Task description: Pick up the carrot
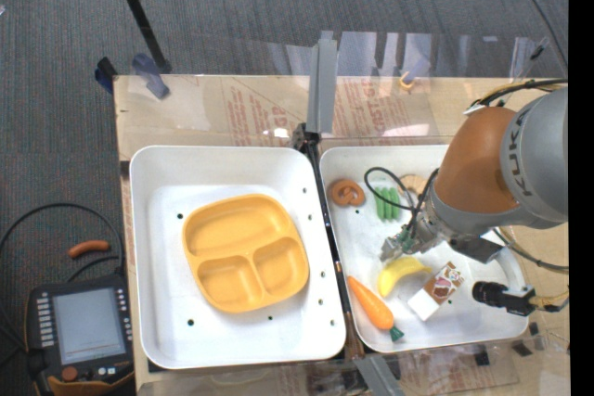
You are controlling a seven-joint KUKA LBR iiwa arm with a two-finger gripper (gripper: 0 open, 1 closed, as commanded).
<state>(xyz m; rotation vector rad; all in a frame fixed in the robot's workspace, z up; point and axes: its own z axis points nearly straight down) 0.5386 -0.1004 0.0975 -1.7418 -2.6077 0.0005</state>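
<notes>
The carrot (370, 302) is orange with a green stem end and lies slantwise at the front left of the right bin (483, 334), close to its near wall. My gripper (398, 245) hangs low over the middle of that bin, just above the top of a yellow banana (405, 274). It is up and to the right of the carrot, apart from it, with nothing visibly in it. The grey arm and its orange band (475, 167) cover the right part of the bin.
A brown pretzel (348, 193) and green beans (387, 203) lie at the back of the right bin, with a white and brown box (438, 287) beside the banana. The left bin (148, 199) holds a yellow divided plate (245, 251). A black cable (380, 173) loops near the beans.
</notes>
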